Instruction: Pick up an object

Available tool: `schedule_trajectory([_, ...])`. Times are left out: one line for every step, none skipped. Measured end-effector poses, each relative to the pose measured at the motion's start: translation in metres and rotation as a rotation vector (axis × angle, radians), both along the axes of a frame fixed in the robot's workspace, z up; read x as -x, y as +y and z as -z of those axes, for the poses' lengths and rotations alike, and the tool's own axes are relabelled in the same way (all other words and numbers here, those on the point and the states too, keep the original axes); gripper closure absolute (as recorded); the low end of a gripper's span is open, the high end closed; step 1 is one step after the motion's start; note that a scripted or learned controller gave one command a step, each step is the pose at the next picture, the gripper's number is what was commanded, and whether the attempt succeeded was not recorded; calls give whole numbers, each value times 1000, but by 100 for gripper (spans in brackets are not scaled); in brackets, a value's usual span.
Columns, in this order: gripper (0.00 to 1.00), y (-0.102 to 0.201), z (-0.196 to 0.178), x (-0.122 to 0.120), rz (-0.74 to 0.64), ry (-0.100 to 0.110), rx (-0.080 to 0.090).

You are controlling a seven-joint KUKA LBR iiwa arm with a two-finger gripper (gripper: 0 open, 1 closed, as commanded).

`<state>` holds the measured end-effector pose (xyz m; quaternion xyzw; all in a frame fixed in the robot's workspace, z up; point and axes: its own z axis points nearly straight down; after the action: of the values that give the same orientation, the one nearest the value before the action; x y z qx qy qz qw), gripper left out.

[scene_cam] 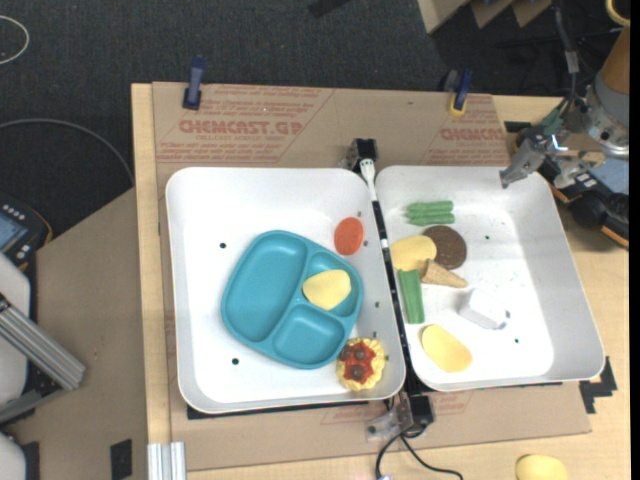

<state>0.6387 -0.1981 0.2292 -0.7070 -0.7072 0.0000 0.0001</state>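
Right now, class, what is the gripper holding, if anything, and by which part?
Nothing: the gripper sits above the right bin's far corner, with no object between its fingers.

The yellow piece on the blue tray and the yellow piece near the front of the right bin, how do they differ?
The yellow piece on the blue tray lies in a compartment of the divided tray in the left bin; the yellow piece in the right bin lies on the bare white floor. The tray piece looks paler, the bin piece a brighter yellow. Both are smooth, rounded yellow shapes lying flat.
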Motion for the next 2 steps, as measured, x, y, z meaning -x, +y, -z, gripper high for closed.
schedule_trajectory([0, 81, -34, -6, -9, -7, -2])
schedule_trajectory([0, 93, 108, 58, 1, 17, -4])
